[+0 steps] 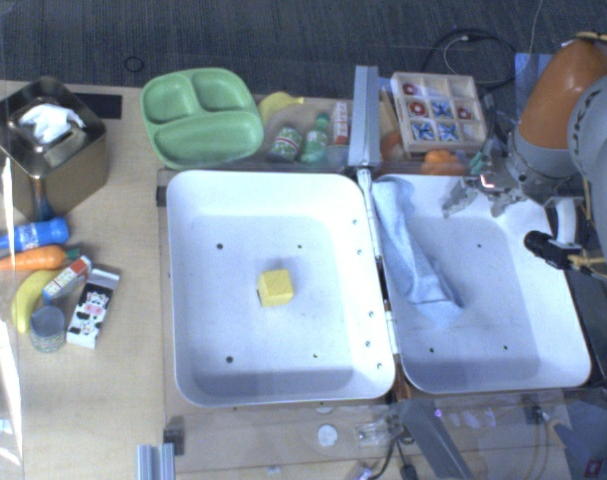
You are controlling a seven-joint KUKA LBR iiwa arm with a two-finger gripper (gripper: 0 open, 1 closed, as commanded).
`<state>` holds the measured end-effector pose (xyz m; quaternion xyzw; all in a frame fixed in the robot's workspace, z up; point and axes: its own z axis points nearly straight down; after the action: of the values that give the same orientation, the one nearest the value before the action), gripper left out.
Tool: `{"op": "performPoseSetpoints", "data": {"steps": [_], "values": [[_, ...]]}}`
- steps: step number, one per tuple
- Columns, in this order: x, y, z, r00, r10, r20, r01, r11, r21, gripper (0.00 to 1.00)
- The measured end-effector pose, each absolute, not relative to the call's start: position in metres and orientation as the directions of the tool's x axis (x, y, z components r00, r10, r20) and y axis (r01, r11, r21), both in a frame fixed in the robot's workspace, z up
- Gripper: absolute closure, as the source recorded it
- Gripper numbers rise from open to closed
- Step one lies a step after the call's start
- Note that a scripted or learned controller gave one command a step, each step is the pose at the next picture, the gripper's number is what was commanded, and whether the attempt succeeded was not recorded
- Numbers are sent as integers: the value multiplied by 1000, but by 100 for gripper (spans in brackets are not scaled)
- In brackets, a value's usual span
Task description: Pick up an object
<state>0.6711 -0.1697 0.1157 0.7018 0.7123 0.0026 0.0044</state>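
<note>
A small yellow block lies near the middle of the left bin. A pale blue cloth lies crumpled along the left side of the right bin. My gripper hangs over the far edge of the right bin, to the right of the cloth's top end. It is open, with nothing between its fingers. The grey arm with its orange band comes in from the upper right.
Behind the bins sit a green divided plate, some bottles and a tic-tac-toe board. On the left of the bench are a brown box, a banana, a carrot and small items.
</note>
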Motion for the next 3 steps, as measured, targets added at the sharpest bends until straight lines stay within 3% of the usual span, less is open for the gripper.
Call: {"op": "performPoseSetpoints", "data": {"steps": [1, 2, 3], "values": [[632, -149, 88, -300, 954, -4, 954, 300, 9, 0], [619, -94, 89, -277, 961, -4, 961, 277, 11, 0], [625, -150, 153, -133, 991, -3, 991, 133, 10, 0]]}}
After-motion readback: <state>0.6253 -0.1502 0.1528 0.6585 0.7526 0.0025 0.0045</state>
